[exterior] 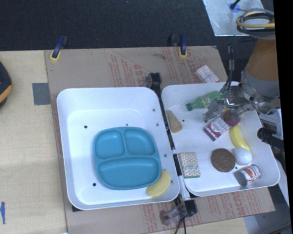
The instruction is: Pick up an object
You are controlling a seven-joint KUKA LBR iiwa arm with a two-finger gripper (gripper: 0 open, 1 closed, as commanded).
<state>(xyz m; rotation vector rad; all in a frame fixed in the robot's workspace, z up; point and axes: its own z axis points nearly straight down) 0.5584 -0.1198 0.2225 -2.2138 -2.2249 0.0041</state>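
- Left bin (73,145): blue tray (126,157), yellow piece (159,184) at five o'clock.
- Right bin (202,185): green bottle (202,102), banana (238,138), brown disc (223,160), can (249,173).
- Gripper (226,107) at two o'clock; finger state unclear.

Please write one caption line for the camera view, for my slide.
End effector low over the right bin beside a green bottle; blue tray in the left bin.

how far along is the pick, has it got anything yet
Nothing looks picked up yet. The tool is low in the right bin, among the green bottle, the red packet and the banana. I can't tell whether it grips any of them. Securing one object and lifting it clear is left.
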